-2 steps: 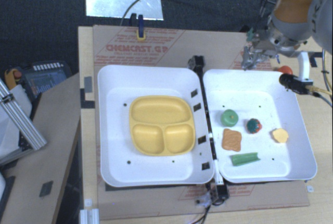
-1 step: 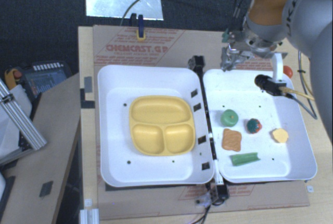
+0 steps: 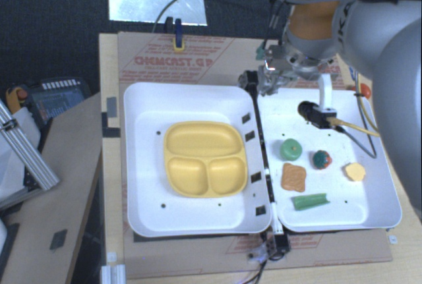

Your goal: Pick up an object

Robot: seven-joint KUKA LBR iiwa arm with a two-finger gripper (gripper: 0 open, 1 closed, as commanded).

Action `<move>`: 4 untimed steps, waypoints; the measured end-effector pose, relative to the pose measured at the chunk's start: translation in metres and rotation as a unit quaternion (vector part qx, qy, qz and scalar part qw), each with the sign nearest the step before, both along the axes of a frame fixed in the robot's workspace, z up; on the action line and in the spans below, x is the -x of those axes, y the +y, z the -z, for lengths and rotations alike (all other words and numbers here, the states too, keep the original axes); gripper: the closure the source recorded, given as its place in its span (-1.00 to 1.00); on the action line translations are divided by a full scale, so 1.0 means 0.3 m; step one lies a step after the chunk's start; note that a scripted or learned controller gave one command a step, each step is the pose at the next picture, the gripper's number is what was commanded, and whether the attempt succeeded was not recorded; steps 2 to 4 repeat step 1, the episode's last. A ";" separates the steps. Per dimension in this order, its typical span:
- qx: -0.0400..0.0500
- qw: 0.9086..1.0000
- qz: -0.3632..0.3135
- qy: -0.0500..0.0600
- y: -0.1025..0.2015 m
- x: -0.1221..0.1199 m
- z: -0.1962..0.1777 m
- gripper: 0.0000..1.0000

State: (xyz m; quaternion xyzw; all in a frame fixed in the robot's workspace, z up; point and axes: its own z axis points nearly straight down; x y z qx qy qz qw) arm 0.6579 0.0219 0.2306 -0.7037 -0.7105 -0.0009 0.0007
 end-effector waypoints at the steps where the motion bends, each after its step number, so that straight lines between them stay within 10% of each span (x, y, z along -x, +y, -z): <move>1: 0.000 1.000 0.000 -0.002 0.188 -0.031 -0.011 1.00; 4: 0.000 1.000 0.000 -0.002 0.188 -0.031 -0.011 1.00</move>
